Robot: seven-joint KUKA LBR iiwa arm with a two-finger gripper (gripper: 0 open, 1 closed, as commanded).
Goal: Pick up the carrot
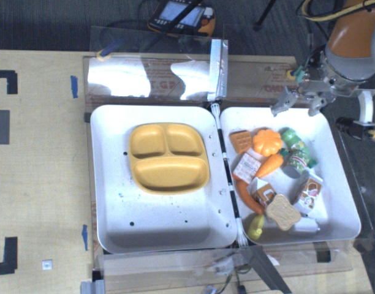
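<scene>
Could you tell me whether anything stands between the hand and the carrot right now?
Nothing visible blocks the way. The open hand hangs above the right bin's far edge, and the carrot lies uncovered on top of the pile. The orange pumpkin-like toy touches its far end, crowding that side.

Arm (353, 38) raised, pincer (299, 105) spread, unladen
</scene>
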